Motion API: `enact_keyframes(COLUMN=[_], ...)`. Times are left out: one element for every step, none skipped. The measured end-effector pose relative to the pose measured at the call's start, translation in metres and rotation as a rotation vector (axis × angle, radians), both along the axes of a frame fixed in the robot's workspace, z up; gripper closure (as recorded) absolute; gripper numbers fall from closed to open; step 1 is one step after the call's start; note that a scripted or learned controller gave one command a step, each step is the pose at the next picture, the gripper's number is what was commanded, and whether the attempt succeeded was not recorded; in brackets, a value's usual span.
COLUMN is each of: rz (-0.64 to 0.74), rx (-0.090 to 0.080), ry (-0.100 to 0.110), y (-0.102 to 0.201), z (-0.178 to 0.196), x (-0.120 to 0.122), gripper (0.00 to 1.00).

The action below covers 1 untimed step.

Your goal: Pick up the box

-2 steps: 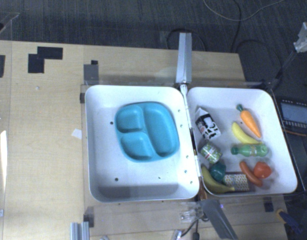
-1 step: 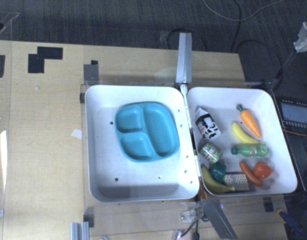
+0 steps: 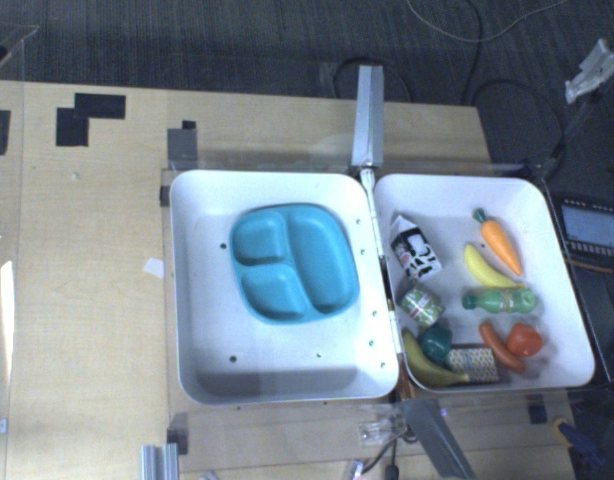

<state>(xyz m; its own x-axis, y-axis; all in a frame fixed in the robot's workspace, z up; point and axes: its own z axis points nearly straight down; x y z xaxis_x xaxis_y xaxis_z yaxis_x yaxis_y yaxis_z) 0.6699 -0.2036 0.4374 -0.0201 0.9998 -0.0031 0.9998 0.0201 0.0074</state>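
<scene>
Small white box with black markings (image 3: 415, 248), lettering too blurred to read, lying tilted at right white bin's (image 3: 557, 218) left edge, blue three-compartment plastic tray (image 3: 292, 261) in left white bin (image 3: 202, 368), carrot (image 3: 498, 242) and banana (image 3: 486, 268) nearby.

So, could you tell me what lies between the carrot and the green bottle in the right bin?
In the camera view, a yellow banana lies between the carrot above and the green bottle below.

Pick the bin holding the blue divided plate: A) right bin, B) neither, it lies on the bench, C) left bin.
C: the blue plate lies alone in the left bin, while the right bin holds the carrot and other small items.
</scene>
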Motion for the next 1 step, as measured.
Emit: enact_keyframes(rz=[0.008], rx=[-0.003], ry=[-0.008], y=[0.0021], z=[0.0138], x=[0.0014], gripper=[1.00])
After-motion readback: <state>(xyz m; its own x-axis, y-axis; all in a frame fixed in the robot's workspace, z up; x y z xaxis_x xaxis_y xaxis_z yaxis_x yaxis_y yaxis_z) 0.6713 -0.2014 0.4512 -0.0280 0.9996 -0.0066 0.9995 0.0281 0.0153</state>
